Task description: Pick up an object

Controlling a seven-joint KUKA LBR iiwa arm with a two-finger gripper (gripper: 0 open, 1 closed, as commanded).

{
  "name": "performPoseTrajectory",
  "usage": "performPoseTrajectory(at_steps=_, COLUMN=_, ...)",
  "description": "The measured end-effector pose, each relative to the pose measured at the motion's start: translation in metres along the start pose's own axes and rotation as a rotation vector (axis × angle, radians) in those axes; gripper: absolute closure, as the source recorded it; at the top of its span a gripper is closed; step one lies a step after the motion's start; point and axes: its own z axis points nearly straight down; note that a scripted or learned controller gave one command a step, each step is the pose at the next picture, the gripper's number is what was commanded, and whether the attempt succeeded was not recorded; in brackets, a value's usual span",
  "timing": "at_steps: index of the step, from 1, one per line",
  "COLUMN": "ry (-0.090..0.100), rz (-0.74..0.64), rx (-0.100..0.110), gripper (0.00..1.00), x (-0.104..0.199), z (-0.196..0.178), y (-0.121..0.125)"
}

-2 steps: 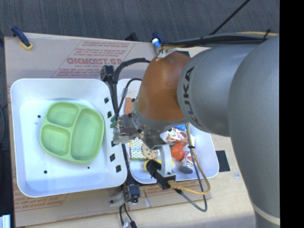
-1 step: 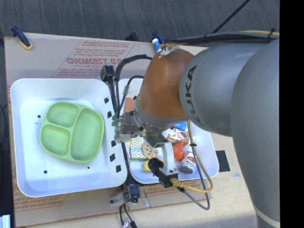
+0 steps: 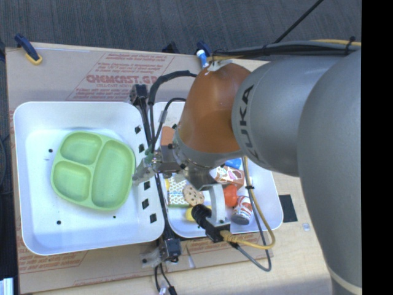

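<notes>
The big grey KUKA arm with its orange band (image 3: 212,112) eats up the whole right side and centre of the frame, reaching down over the right-hand shallow white bin (image 3: 270,186), so most of that bin is hidden under it. Under everything sits the pale wooden bench (image 3: 295,251) with a sheet of printed brown cardboard (image 3: 116,75) across the upper left. The left-hand shallow white bin (image 3: 31,177) fills the left half of the frame and has a pale green plastic divided plate with three compartments (image 3: 93,171) lying flat in the middle of it. The jaws (image 3: 161,165) are down at the inner edge of the right bin, right by the wall between the two bins, but the wrist hardware covers them and I honestly cannot tell how far open they are or if they've got anything. The stuff to pick is a small pile of colourful items (image 3: 230,192) at lower centre of the frame, in the lower part of the right bin: looks like a red-and-white packet, an orange piece and a patterned card, all touching, too cluttered to sort out properly. A yellow cable (image 3: 249,243) loops just below that bin.
</notes>
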Motion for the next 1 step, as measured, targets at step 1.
performPoseTrajectory(at_steps=1, ry=0.002, rz=0.005, rx=0.0, gripper=0.0, x=0.0485, z=0.0652, y=0.0)
